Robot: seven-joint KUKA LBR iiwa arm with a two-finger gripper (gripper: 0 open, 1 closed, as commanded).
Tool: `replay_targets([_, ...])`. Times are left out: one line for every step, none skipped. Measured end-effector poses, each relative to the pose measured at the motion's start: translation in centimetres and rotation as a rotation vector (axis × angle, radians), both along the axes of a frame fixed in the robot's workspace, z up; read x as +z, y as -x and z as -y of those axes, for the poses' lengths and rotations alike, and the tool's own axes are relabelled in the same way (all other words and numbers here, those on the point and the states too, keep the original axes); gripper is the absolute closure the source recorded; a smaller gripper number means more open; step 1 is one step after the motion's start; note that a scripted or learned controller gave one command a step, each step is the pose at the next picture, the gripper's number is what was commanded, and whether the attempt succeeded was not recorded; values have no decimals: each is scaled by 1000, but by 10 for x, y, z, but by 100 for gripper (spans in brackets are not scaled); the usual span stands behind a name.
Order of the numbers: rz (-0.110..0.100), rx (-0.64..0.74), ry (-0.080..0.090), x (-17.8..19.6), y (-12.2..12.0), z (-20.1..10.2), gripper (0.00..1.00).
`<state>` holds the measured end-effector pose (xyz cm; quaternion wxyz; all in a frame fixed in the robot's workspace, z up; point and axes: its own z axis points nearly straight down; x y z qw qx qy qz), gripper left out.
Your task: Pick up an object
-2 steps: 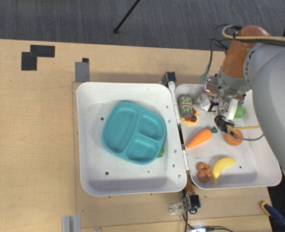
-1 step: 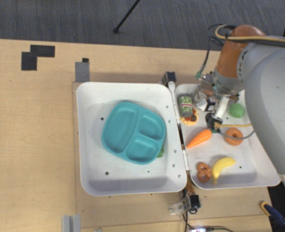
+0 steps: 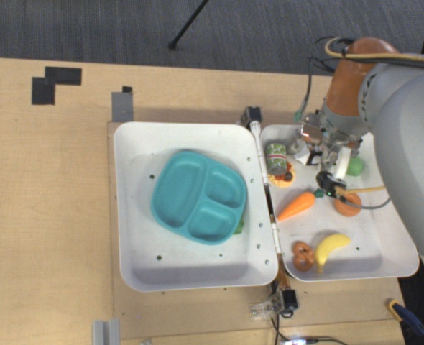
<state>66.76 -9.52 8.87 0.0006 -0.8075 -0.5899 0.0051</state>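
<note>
The pincer (image 3: 332,165) hangs low over the far part of the right bin (image 3: 392,261), at the end of the grey arm (image 3: 406,121) with its orange band (image 3: 348,77); from here I cannot tell whether it is parted or closed, or whether it grips anything. Just beside it lies a small green object (image 3: 355,167), and near its tip an orange round piece (image 3: 348,204). Further out in the same bin are a toy carrot (image 3: 297,205), a green patterned can (image 3: 276,157) by the dividing wall, a toy banana (image 3: 330,248) and a brown pretzel-like piece (image 3: 302,255) toward the near edge. The left bin (image 3: 136,264) holds a teal divided plate (image 3: 200,195), tilted. Both bins sit on the tabletop (image 3: 47,214).
</note>
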Motion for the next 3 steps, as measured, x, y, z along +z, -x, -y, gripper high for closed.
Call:
replay_targets([-5, -249, -5, -1, 0, -9, 0])
replay_targets([-4, -249, -5, -1, 0, -9, 0])
replay_targets([-13, -378, -8, -1, 2, -13, 0])
